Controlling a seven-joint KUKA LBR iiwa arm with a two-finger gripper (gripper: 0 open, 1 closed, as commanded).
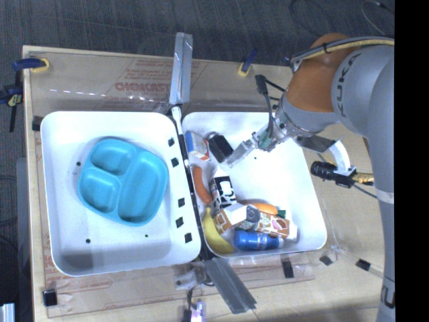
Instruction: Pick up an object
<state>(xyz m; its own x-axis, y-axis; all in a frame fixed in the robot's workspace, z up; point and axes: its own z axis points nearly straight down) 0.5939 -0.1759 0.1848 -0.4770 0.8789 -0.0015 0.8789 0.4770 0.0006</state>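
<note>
the gripper (231, 154) hung over the right bin (305, 180); its state was unclear. it should descend squarely onto one item.

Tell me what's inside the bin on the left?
A blue plate with three sections sits inside the left bin. Whatever lies under the plate is covered, so I can't tell.

Left bin (60, 240) has a blue divided tray (123, 180) sitting in it. Blue clamps (29, 64) grip the bench edge (100, 62).
</note>
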